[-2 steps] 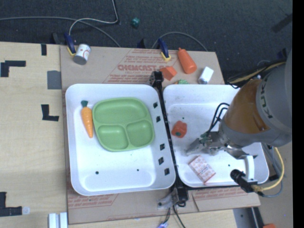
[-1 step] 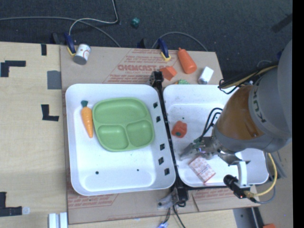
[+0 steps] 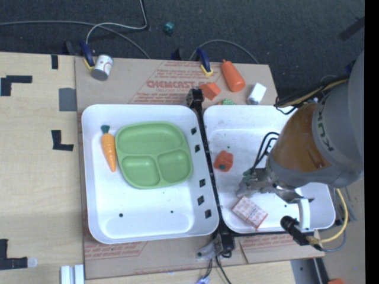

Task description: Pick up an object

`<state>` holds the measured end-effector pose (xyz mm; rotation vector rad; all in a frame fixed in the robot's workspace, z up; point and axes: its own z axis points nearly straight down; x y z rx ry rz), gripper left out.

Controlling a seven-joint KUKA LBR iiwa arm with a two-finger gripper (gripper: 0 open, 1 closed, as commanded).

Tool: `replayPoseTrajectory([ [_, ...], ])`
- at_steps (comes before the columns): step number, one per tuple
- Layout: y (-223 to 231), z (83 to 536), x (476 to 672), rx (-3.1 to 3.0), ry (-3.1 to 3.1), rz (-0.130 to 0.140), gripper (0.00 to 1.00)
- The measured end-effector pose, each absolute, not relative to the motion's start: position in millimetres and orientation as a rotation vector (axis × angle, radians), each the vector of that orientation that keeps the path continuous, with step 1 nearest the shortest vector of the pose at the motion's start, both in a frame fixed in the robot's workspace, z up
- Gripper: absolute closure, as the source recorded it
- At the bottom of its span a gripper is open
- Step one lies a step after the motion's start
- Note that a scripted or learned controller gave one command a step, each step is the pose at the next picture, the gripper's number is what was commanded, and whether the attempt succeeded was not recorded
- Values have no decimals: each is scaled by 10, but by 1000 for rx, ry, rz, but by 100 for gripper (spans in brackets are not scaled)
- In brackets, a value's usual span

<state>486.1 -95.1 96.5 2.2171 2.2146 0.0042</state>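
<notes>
Nearest candidate I see is the small flat packet point(image 3: 249, 212), pinkish-white with a printed pattern, rectangular, lying tilted on the floor of the right bin point(image 3: 237, 123) near its front edge; just below and beside the jaws point(image 3: 251, 182), not between them as far as I can see. Second candidate is the orange-red toy point(image 3: 223, 161), rounded, smooth plastic look with a dark green tip, sitting in the same bin close to the centre divider, left of the jaws and apart from them. Jaws hang low over the bin floor at the end of the grey wrist; can't tell how far open they are, the dark hardware and cables blur together; nothing visibly held.

Arm point(image 3: 320, 141) comes in from the right, orange band glossy, grey shell above it.

Left bin point(image 3: 95, 176) is white, shallow, rounded corners; holds a matte green sectioned plate point(image 3: 155, 155) with three compartments, and a toy carrot point(image 3: 108, 149) with a green top lying just beside the plate's left edge.

Behind the bins on the cardboard sheet point(image 3: 160, 87): larger orange carrot-like piece point(image 3: 233, 76), small orange block point(image 3: 211, 90), white cube point(image 3: 257, 93), small white can point(image 3: 102, 66) at the far left; bench point(image 3: 35, 176) is pale wood.
</notes>
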Motion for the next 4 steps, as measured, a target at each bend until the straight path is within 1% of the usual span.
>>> replayPoseTrajectory([
  [1,-951,964,4858,2217,2215,4,0],
  [2,-1025,867,5678,2216,2220,5,0],
  [3,-941,890,6073,2220,2223,-2,0],
  [4,-990,859,6516,2219,2227,-1,0],
])
